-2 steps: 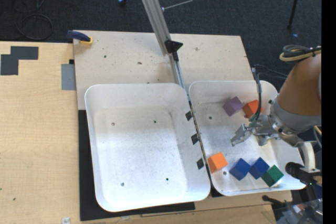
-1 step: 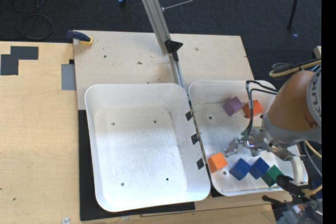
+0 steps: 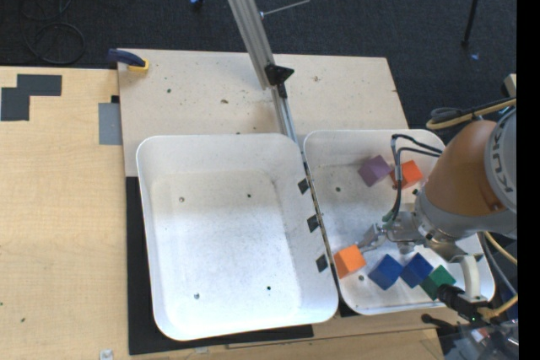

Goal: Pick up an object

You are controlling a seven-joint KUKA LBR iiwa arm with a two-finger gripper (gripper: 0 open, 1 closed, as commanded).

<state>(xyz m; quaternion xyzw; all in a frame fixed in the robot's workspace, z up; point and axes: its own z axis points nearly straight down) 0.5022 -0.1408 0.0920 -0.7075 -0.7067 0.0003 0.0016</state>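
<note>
- At the front of the right bin (image 3: 354, 149), an orange cube (image 3: 349, 260) sits against the divider wall shared with the left bin (image 3: 169, 154), and it looks like the likeliest target of the pick.
- Just right of the orange cube, the gripper (image 3: 377, 236) hangs low with its metal fingers (image 3: 371, 237) pointing toward the cube; I cannot tell whether they stand wide or narrow, and nothing shows between them.
- Risk one, as I judge it: the orange cube lies so near the bin wall that a finger coming down on that side could strike the rim or pin the cube against the wall rather than straddle it.
- Right of the orange cube, two blue cubes (image 3: 402, 271) lie touching or nearly touching, with a green block (image 3: 440, 276) beyond them. A descent drifting that way could land on a blue edge and shove the cluster instead of closing on one piece.
- Farther back from the orange cube, a purple cube (image 3: 374, 170) and a second orange block (image 3: 410, 174) sit near the arm's cable (image 3: 396, 181), which could drag across them as the wrist turns.
- A glancing close could tip the cube off a corner and drop it.
</note>
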